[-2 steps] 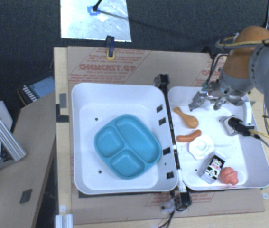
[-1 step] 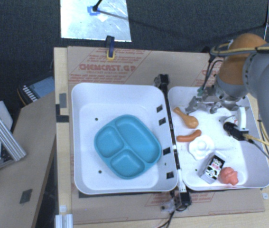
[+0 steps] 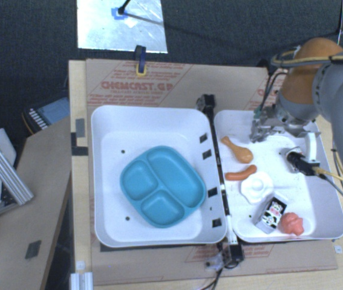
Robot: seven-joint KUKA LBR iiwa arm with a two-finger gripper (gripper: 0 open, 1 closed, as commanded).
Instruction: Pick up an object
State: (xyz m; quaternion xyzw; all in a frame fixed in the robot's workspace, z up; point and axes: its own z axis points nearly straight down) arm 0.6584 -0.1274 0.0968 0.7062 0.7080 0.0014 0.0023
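My gripper (image 3: 260, 132) hangs low over the far part of the right bin (image 3: 331, 222), with nothing visibly held in it. A tan toy drumstick (image 3: 238, 150) lies just left of and nearer than the gripper. Below it lie an orange sausage (image 3: 241, 173) and a white fried-egg toy (image 3: 256, 186). A small black-and-white cow-pattern carton (image 3: 271, 214) and a pink lump (image 3: 292, 223) rest near the bin's front edge.
The left bin (image 3: 114, 132) holds a blue divided plate (image 3: 162, 186). A black divider (image 3: 215, 162) runs between the two bins. The grey arm (image 3: 334, 83) comes in from the right over the bench's far right corner.
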